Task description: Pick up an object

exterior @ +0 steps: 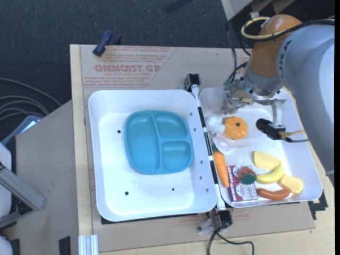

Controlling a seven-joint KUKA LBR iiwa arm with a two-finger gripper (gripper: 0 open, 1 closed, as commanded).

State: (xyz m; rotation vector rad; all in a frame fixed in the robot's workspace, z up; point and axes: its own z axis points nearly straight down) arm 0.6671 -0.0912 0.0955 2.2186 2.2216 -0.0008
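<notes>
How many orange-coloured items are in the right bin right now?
2: the round orange fruit near the bin's far end by the gripper, and the carrot along the left wall. The arm may hide more.

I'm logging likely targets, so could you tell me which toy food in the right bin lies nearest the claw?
The orange pumpkin, just below the claw near the bin's upper left. The carrot, banana and sausage all lie farther down.
</notes>
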